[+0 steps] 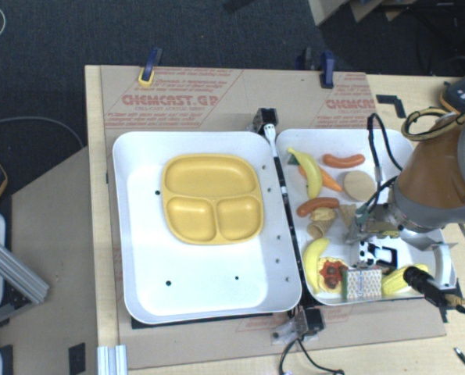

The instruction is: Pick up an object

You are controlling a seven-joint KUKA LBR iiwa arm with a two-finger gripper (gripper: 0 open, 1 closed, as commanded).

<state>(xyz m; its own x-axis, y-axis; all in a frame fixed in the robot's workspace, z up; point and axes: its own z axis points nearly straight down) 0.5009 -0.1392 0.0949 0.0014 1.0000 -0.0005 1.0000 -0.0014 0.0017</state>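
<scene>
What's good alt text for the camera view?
A grey robot arm reaches from the right with its gripper low over the right white bin, which holds toy food: bananas, sausages and a carrot. The left white bin holds a yellow three-compartment tray.

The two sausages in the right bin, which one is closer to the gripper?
The lower sausage, lying mid-bin beside the banana, is closer to the gripper. The other sausage lies by the bin's far rim.

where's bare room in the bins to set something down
Left bin: bare floor below and left of the yellow tray. Right bin is crowded with bananas, sausages and the hand.
</scene>
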